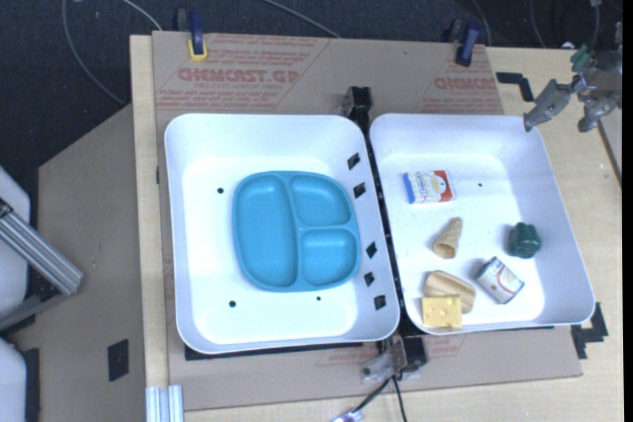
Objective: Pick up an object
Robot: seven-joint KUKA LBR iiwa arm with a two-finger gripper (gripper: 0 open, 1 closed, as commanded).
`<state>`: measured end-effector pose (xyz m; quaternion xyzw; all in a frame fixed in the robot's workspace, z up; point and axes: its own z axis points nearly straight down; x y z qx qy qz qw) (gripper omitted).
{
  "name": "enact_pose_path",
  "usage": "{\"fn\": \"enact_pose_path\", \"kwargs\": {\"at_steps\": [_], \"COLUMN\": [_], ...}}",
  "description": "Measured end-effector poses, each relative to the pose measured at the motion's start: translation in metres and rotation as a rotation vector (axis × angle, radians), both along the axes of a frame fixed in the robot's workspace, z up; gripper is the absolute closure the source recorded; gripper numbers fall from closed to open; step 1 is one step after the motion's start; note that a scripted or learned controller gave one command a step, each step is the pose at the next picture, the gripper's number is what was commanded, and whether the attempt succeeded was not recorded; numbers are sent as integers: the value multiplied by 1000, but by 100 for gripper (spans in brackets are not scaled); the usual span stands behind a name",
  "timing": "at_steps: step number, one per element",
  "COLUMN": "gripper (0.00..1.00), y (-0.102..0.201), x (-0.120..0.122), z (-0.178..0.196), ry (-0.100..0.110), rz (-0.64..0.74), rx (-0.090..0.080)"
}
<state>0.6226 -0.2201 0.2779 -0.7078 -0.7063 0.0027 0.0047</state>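
The right bin [514,145] holds several small items: a white carton with red and blue print [427,187], a tan cone [448,237], a dark green pepper [523,239], a small tin can [499,280], a bread piece [450,287] and a yellow cheese wedge [441,312]. My gripper [561,121] hangs at the far right, beyond the right bin's back right corner and over the bench. It is open, with its two grey fingers spread and nothing between them. It is well apart from every item.
A blue divided plate [296,229] lies in the middle of the left bin [198,163]. Black clips line the divider between the bins [368,212]. Blue clamps [197,33] hold the board's back edge. Cables trail over the dark floor behind.
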Motion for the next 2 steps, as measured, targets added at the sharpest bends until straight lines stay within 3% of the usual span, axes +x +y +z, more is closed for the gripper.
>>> {"fn": "enact_pose_path", "kwargs": {"at_steps": [1, 2], "gripper": [0, 0], "y": [1, 9], "x": [2, 8], "z": [6, -47], "ry": [-11, -5], "rz": [3, 4], "rx": [-3, 0]}}
